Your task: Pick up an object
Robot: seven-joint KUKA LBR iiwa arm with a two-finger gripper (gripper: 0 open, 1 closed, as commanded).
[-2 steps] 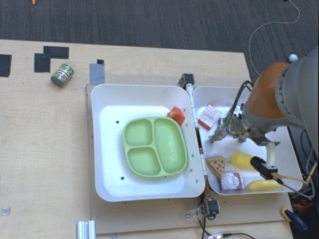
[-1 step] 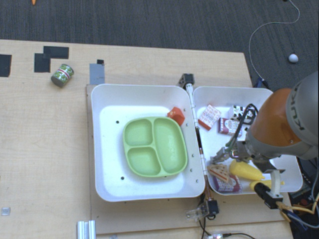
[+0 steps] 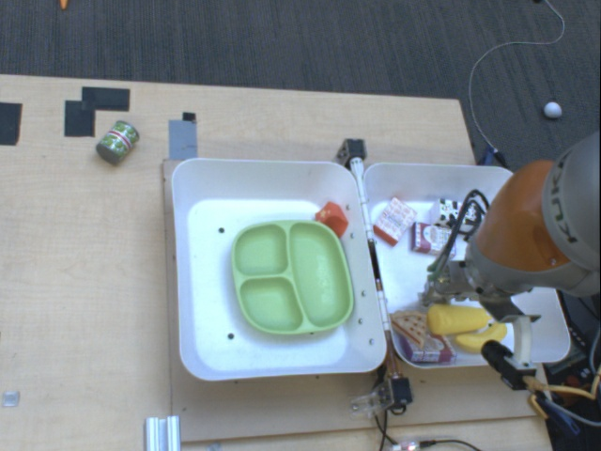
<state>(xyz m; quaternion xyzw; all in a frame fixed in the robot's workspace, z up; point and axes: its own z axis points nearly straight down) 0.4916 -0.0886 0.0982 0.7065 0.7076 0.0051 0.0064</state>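
Two bins are set side by side on the surface (image 3: 84, 280). A divided plate (image 3: 291, 277) is laid in the left bin (image 3: 202, 346), with a small block (image 3: 331, 218) just behind its right edge. Packets (image 3: 394, 220) and a banana (image 3: 458, 320) are scattered in the right bin (image 3: 554, 341). A can (image 3: 117, 143) is left well off to the left.
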